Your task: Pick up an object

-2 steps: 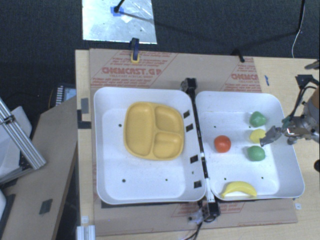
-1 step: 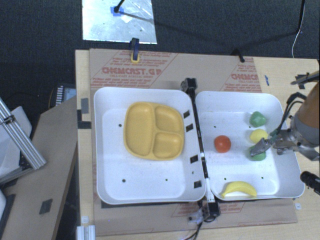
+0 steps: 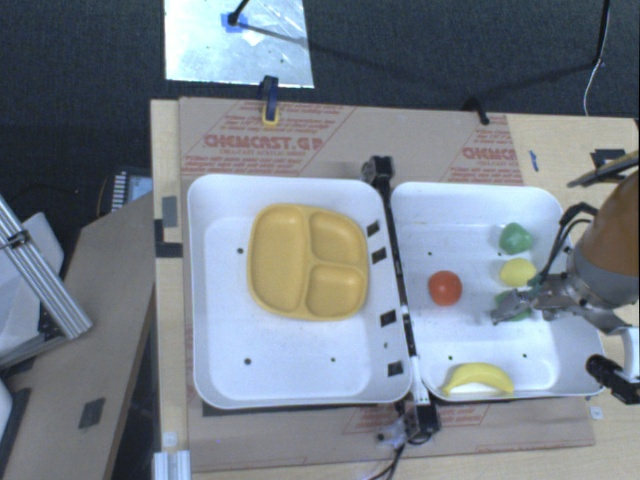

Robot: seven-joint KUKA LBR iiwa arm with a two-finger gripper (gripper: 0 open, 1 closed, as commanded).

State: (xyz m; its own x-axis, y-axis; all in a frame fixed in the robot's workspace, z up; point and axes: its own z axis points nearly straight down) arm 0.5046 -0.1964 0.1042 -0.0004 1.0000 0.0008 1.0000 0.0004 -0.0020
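The gripper (image 3: 512,306) sits low in the right bin (image 3: 475,203), at about three o'clock, its tips over a green thing (image 3: 515,308); whether they pinch it I cannot tell. A yellow lemon (image 3: 517,271) lies just above, a green ball (image 3: 515,237) beyond, a red ball (image 3: 445,287) towards nine, a banana (image 3: 478,377) at six. The left bin (image 3: 215,268) holds a yellow tray (image 3: 306,261).

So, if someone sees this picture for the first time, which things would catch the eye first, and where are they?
Probably the big yellow divided plate, alone in the left bin. Next, the bright pieces in the right bin: a red ball near the middle, a green piece and a yellow piece toward the right, and a banana at the near edge. The gripper reaches in from the right, low beside the yellow piece.
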